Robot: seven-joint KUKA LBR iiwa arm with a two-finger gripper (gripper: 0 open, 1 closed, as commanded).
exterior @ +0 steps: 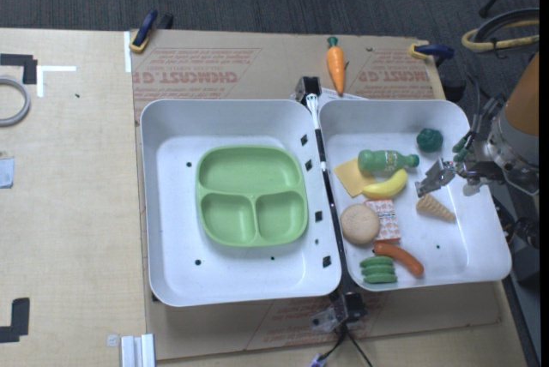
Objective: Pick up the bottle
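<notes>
The green bottle (387, 160) lies on its side in the right bin (480, 258), its cap pointing right. A yellow banana (384, 184) touches it from below, and a yellow cheese slice (349, 177) sits at its left end. My gripper (447, 167) hangs over the right part of this bin, to the right of the bottle's cap and apart from it. Its fingers (433, 179) are open with nothing between them.
The right bin also holds a dark green lump (430, 138), a cone (436, 207), a round bun (359, 223), a small packet (389, 220), a sausage (400, 257) and a green pod (377, 270). A green divided plate (252, 195) lies in the left bin (163, 262). A carrot (334, 65) rests behind the bins.
</notes>
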